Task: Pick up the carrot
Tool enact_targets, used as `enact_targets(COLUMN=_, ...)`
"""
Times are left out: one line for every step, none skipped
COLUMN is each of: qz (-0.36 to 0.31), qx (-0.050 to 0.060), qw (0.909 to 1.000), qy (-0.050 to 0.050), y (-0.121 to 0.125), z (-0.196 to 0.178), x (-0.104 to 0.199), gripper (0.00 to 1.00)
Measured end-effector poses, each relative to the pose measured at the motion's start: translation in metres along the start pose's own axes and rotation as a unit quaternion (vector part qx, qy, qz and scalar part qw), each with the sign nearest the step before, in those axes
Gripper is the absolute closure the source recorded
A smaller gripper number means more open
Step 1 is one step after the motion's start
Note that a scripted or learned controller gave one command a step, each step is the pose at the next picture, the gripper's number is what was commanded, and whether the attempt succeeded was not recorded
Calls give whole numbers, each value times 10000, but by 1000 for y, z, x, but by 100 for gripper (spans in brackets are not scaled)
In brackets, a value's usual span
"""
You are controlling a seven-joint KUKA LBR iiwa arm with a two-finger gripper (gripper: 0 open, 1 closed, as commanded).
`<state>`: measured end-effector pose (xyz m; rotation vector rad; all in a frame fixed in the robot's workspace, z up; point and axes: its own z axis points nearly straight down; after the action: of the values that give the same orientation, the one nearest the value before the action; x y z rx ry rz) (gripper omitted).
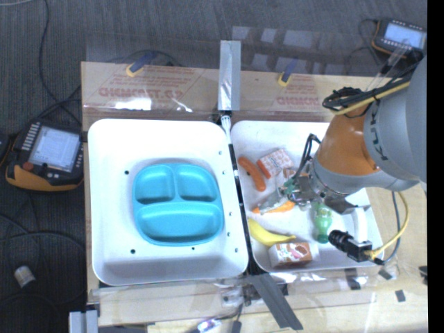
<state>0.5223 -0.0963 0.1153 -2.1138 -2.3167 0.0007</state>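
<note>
The carrot (pixel 272 208) is a thin orange piece lying almost level in the middle of the right bin (pixel 244 139). My gripper (pixel 296 190) reaches in from the right under the orange wrist band and sits low, just above the carrot's right end. Dark gripper parts and cables cover that end of the carrot, and I cannot tell whether they touch it.
Around the carrot lie a red-orange sausage (pixel 252 174), a red-and-white packet (pixel 275 161), a banana (pixel 268 234), a green bottle (pixel 321 223) and a brown box (pixel 291 254). The left bin (pixel 111 151) holds a blue divided tray (pixel 178 202).
</note>
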Motion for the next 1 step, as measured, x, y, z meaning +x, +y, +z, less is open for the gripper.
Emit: enact_targets(qz=-650, qx=-43, qw=9979, qy=-13, y=-5, z=27, x=-29, gripper=0)
